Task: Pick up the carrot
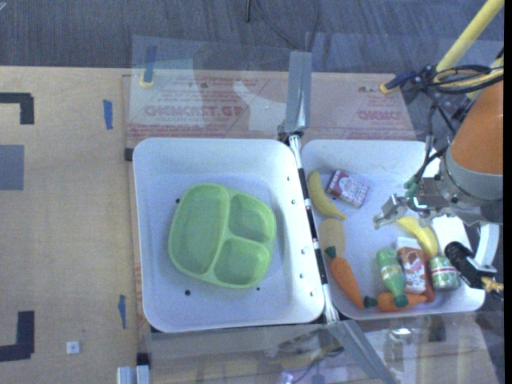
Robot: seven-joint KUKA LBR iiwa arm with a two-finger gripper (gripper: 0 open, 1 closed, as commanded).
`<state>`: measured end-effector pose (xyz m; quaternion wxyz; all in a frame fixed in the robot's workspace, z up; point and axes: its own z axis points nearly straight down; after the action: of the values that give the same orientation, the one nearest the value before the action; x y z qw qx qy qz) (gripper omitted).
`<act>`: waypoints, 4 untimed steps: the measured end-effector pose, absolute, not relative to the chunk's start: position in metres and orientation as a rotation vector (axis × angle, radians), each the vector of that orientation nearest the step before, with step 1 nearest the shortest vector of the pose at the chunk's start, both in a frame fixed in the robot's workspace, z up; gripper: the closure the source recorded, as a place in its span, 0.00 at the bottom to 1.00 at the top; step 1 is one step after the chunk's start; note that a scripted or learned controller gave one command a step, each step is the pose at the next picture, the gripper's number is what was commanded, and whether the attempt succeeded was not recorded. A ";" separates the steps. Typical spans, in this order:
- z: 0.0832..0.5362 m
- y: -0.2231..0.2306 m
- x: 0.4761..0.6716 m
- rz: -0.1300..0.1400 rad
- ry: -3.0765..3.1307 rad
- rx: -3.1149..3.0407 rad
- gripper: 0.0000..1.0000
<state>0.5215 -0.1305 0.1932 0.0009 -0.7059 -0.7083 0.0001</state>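
Lying near the front-left of the right bin (364, 152), the carrot (346, 278) points its green top toward a banana (321, 196), w/ a green bottle (391, 270), a 2nd small carrot (394, 301) and a can (444, 273) crowded beside it, so a grab prob. needs a clean drop from above. Gripper (398, 209) hovers farther back, mid-bin, well apart from the carrot, jaws spread and holding nothing. Left bin (152, 214) carries a green divided plate (222, 234); beyond is the wood bench (64, 214) w/ tape marks, then dark carpet.
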 end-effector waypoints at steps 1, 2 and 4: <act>0.089 -0.100 0.483 -0.013 -2.328 -2.127 0.00; 0.099 -0.104 0.484 -0.013 -2.325 -2.141 1.00; 0.249 -0.044 0.480 0.003 -1.755 -2.605 1.00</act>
<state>0.4795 -0.0443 0.2489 0.0002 -0.8293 -0.5588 0.0010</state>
